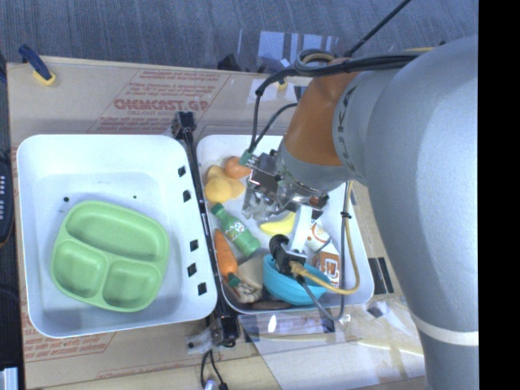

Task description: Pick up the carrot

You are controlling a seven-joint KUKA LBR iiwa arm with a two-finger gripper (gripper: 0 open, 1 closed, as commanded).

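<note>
grey arm [422, 177] with its orange band fills the right side, nearest the lens, reaching into the right bin [206, 149]. pincer [264, 197] sits low over the clutter mid-bin; can't tell if it's apart or together. carrot [225, 254] lies at the bin's left wall, near side, just beside a green bottle [236, 230], apart from the pincer. yellow fruit [222, 188] and a small orange [236, 167] farther back. blue bowl [288, 287] at the near end. left bin [49, 157] holds a green divided plate [110, 256].
</note>
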